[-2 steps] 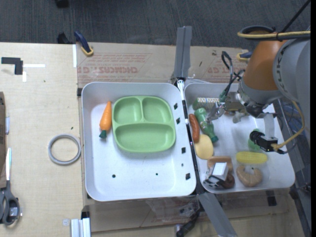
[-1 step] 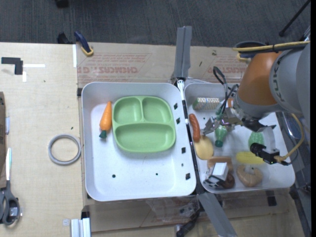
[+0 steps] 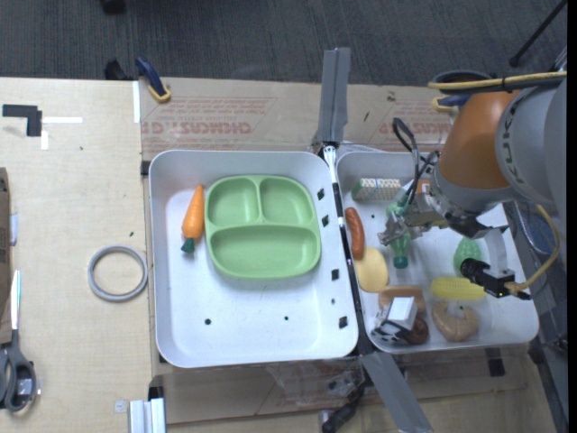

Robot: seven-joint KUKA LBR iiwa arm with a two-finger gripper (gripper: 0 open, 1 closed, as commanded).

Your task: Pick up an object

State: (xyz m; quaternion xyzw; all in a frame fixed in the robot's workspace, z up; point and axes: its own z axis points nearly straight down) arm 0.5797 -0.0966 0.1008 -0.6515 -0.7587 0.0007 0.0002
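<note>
Gripper low over a small green bottle in the crowded right bin.

The small green plastic bottle stands in the shallow white right bin, under the two-finger gripper; whether it is gripped, I cannot tell. A brown sausage-shaped toy, pale yellow rounded toy and yellow corn cob crowd near, so the bottle may tip or slip sideways.
</note>
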